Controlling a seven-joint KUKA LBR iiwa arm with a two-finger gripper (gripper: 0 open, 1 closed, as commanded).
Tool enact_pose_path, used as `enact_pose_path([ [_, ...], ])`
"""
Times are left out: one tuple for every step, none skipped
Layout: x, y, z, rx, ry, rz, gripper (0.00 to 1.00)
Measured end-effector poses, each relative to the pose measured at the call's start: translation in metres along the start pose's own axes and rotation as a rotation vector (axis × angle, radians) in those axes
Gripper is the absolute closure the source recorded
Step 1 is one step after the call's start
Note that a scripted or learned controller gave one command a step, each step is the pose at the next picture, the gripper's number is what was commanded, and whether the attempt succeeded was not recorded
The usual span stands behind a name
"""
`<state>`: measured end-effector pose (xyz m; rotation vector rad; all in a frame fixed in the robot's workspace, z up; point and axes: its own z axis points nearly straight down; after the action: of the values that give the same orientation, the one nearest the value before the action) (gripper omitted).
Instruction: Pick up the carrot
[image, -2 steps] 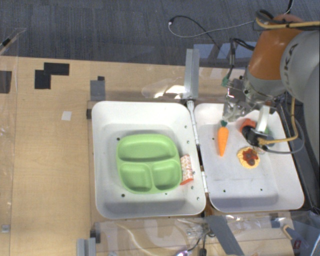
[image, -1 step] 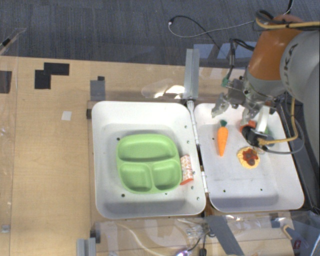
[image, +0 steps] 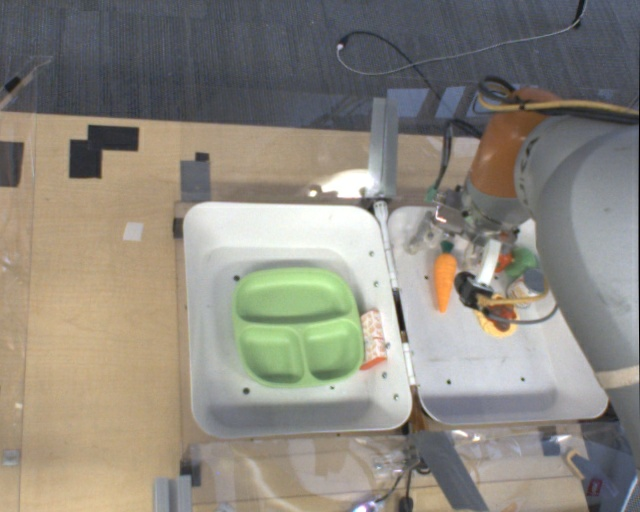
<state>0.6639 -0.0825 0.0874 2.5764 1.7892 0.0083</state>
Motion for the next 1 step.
enact_pose_path([
  [0.003,0.0021,-0.0139,-0.007,0.003,-0.007,1.0],
])
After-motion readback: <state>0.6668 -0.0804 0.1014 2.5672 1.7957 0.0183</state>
